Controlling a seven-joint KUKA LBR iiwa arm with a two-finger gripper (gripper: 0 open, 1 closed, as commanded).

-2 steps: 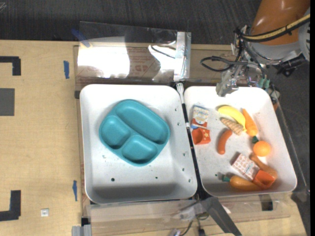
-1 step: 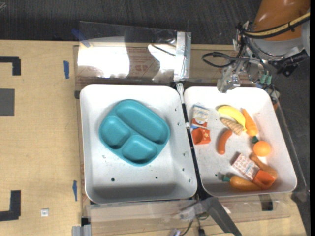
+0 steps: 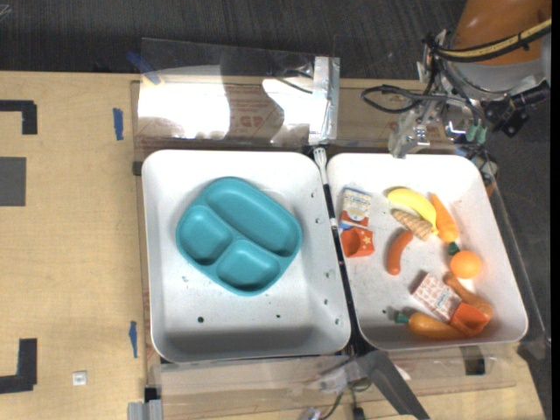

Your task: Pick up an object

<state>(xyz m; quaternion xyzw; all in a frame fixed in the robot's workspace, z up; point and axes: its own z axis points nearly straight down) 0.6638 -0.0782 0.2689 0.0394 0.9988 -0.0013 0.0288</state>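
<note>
The right bin (image 3: 503, 234) holds several toy foods. Among them are a yellow banana (image 3: 411, 201), a carrot (image 3: 444, 219), a red sausage (image 3: 398, 252) and an orange (image 3: 465, 263). A white and red packet (image 3: 354, 205) lies at the bin's left side above a small red piece (image 3: 357, 242). At the bin's front are a checkered packet (image 3: 435, 296) and another carrot (image 3: 433, 326). My gripper (image 3: 409, 136) hangs over the bin's back rim, above and apart from all the items, with nothing seen in it.
The left bin (image 3: 166, 313) carries a teal divided plate (image 3: 239, 234). A clear plastic sheet (image 3: 236, 103) lies behind the left bin. Cables and the arm's orange band (image 3: 503, 11) crowd the back right corner. Cardboard (image 3: 61, 234) covers the bench to the left.
</note>
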